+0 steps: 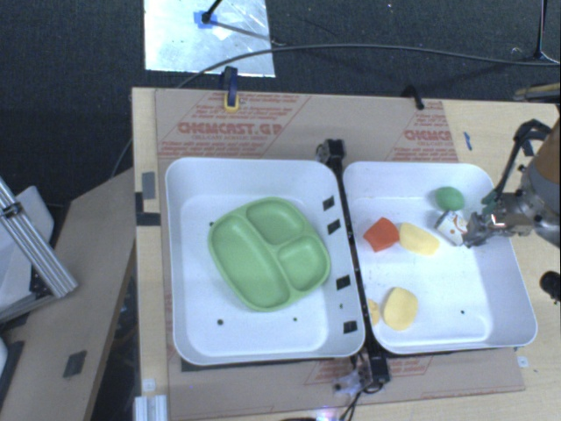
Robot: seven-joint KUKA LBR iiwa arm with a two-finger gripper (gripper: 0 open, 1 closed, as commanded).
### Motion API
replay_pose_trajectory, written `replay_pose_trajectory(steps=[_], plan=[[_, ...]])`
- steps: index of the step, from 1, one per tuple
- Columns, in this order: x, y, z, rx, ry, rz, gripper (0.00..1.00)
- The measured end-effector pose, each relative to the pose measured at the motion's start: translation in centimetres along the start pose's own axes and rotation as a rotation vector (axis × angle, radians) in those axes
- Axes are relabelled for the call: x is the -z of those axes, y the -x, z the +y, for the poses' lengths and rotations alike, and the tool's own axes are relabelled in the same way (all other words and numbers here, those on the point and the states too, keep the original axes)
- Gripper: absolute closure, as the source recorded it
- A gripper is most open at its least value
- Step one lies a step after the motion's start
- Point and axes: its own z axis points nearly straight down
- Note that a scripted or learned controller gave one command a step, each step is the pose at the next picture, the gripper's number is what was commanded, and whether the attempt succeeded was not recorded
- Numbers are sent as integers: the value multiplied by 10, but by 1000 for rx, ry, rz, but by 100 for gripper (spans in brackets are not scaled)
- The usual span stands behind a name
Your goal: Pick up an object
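With the pincer (463,232) hung low at three o'clock in the right bin (504,323), grip unreadable, a small white object (449,225) at its tip should be centred between the tips before closing, clear of the yellow piece (419,239) beside it

Grey arm (545,202) w/ metal gripper (469,231) at tip.
Silvery-grey wrist section, lighter highlights along top; gripper end darker, blocky, small bright spots on metal, white/grey bits at the tip. Thin black cable looped in an arc above wrist, w/ dark bracket at upper end. Tan-orange patch behind wrist at frame edge. Finer detail too blurred to tell.
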Motion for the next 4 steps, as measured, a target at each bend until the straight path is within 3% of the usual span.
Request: replay_pose_trajectory(steps=[2,4], plan=[[-19,-100,10,5,-3,3,100],[-3,-215,39,6,-2,4,100]])
